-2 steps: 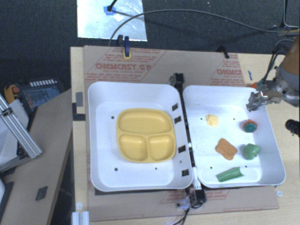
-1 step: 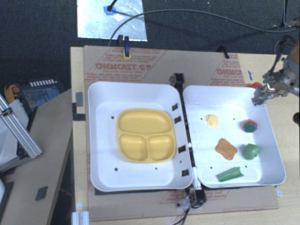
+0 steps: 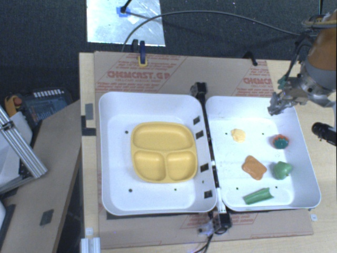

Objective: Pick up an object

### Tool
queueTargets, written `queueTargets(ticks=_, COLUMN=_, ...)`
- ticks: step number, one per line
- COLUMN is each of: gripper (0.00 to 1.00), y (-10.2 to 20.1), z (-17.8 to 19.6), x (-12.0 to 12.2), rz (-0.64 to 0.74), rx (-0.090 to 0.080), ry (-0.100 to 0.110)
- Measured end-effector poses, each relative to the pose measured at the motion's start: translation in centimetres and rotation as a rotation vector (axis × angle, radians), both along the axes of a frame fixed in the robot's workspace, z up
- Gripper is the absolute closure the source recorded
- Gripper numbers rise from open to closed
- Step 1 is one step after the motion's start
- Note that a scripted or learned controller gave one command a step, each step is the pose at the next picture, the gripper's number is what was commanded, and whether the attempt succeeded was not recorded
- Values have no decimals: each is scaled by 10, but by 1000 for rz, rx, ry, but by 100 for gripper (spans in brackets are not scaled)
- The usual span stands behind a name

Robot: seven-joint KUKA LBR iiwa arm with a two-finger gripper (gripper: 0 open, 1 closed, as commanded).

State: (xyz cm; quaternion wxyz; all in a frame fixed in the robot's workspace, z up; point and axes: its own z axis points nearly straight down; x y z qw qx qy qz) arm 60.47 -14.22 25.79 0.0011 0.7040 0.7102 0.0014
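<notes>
Approach step: nothing picked yet, arm over the right bin's far corner.

Camera view: gripper hangs above the far right corner of the shallow white right bin, touching nothing; whether its jaws are apart or together I cannot tell. Candidates lie in that bin: pale yellow lump, orange flat piece, red-and-teal round toy, green rounded toy, long green piece. Next move likely needs descent onto one object. Yellow divided plastic tray sits in the left bin.

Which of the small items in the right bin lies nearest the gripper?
The red-and-teal item, by the bin's right wall below the gripper; the pale yellow piece and the others lie farther off.
</notes>
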Motion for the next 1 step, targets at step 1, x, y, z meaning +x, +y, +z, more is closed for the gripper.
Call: queueTargets(ticks=1, gripper=100, y=50, z=-13, x=14, rz=1, rx=1, ry=1)
